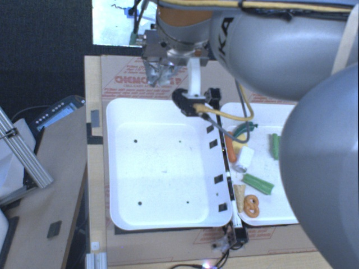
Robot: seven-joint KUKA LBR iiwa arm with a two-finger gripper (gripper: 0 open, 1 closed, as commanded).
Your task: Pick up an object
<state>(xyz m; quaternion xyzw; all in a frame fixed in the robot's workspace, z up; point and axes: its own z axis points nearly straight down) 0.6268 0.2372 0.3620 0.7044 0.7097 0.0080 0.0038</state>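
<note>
Left bin: white and shallow, a bare floor with a few dark dots on it.
Gripper: hangs above the cardboard just beyond the left bin's far rim, well apart from every object; nothing sits between the fingers, and whether they are spread or closed I cannot tell, since they blur together.
Right bin: holds all the objects, packed along its left side near the divider.
Carrot: orange, long axis running near to far, lying close to the divider.
Far green stick: long axis also near to far, almost upright in the picture.
Near green stick: long axis slanted, left end farther, right end nearer.
Pretzel: lies near the front rim, no clear long axis.
Risk, position: a descent from here would likely close on nothing.
Risk, crowding: objects hugging the divider could block one finger, or two pieces could be nudged together.
Risk, cable: the yellow cable draped over the right bin might snag.
</note>
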